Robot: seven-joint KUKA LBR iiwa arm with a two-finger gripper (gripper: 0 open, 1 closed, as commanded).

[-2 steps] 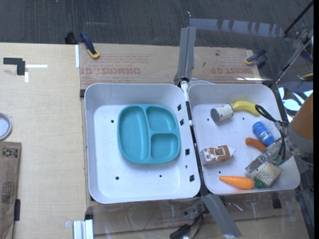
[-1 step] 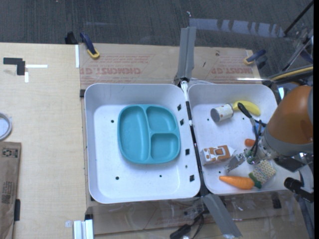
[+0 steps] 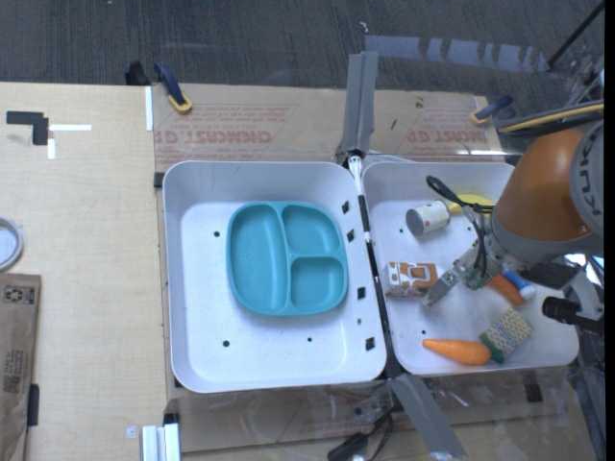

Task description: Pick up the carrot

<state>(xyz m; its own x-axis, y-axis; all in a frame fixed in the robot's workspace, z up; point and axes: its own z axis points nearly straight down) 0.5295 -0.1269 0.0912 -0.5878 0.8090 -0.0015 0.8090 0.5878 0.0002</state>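
I'm eyeing the carrot (image 3: 457,351); looks light, slick, so I'm aiming mid-body; gripper (image 3: 444,286) jaws sitting apart, empty.

Light wood bench (image 3: 77,257) carries two white bins (image 3: 187,286), tape roll (image 3: 8,246), perhaps brown paper bag (image 3: 17,339)

cardboard sheet (image 3: 288,123) | red print, upside down | not legible

Orange carrot (image 3: 457,351) with green top, teal divided plate (image 3: 286,258), white bins (image 3: 183,286), pale wooden desk (image 3: 77,257), brown-and-white carton (image 3: 409,279), speckled green-yellow sponge (image 3: 506,332), grey arm with orange band (image 3: 543,195)
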